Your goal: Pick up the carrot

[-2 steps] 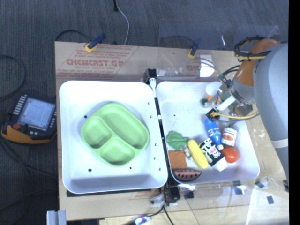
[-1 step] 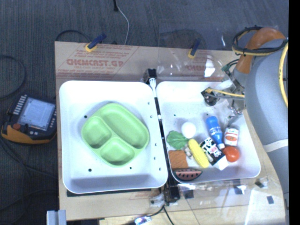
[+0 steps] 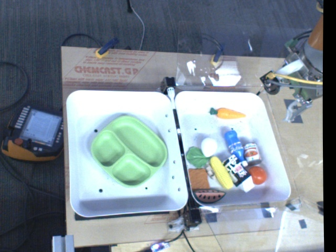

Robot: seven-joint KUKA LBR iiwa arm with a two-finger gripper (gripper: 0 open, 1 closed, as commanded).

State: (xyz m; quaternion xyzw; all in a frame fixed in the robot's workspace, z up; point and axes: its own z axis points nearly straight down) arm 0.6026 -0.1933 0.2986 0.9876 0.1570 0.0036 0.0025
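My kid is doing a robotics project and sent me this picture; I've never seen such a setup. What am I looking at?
One camera fixed above a bench looks down at a slant. The robot arm, grey with an orange band, reaches in at the right edge; its gripper hangs over the bench beside the right bin, holding nothing. Two shallow white bins sit side by side. The left bin holds a green divided plate. The right one holds toy food: the carrot it should pick up, lying alone near the far wall, plus an egg, a blue bottle, corn, a tomato and others.
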